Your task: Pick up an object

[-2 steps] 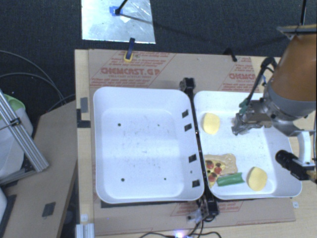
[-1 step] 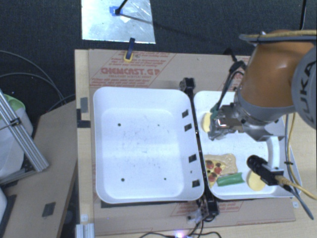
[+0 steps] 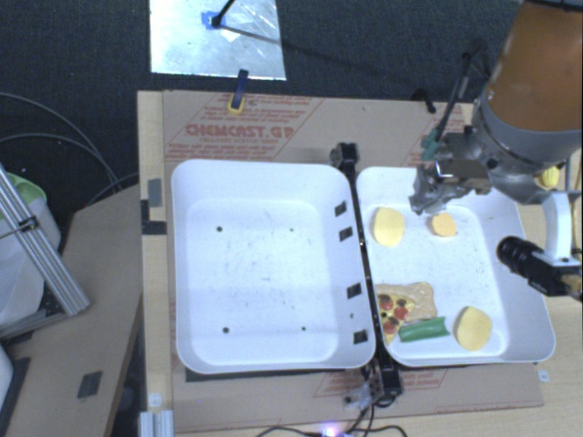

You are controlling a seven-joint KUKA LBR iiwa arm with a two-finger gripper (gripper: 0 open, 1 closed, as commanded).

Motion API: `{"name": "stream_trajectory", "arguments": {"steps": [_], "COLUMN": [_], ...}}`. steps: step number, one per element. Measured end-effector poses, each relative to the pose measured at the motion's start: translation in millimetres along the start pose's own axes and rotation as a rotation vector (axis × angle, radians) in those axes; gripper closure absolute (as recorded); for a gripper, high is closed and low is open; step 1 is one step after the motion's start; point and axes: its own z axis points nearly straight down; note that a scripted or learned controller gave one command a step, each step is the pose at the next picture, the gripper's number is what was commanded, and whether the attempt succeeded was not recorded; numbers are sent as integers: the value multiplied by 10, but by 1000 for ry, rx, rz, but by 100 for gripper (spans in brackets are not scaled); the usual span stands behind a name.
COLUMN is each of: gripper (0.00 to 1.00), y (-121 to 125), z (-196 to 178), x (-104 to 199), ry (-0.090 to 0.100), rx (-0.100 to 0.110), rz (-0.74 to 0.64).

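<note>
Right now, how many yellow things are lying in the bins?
3, all in the right bin: one pale yellow piece near its left wall, a small orange-yellow one under the gripper, one at the front. The arm may hide more.

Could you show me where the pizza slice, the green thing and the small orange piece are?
pizza slice [image 3: 405, 302]: camera view, its topped middle.
green thing [image 3: 423, 330]: camera view, its middle.
small orange piece [image 3: 444, 226]: camera view, its centre.

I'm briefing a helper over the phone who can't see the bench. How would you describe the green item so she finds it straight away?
Start at the right-hand shallow white bin and go to its near edge. The small green bean-shaped piece lies there beside the flat pizza-slice toy, with a round yellow piece on its other side. It is the one green, elongated thing among them.
</note>
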Motion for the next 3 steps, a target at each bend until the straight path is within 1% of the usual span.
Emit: {"name": "stream_trajectory", "arguments": {"steps": [1,2,3], "gripper": [100,100,100], "y": [-27,-20,-7], "z": [787,617,109], "x": [-102,305,518], "ry": [-3,-1,0], "rx": [20,13,9], "rz": [7,-2,-1]}}
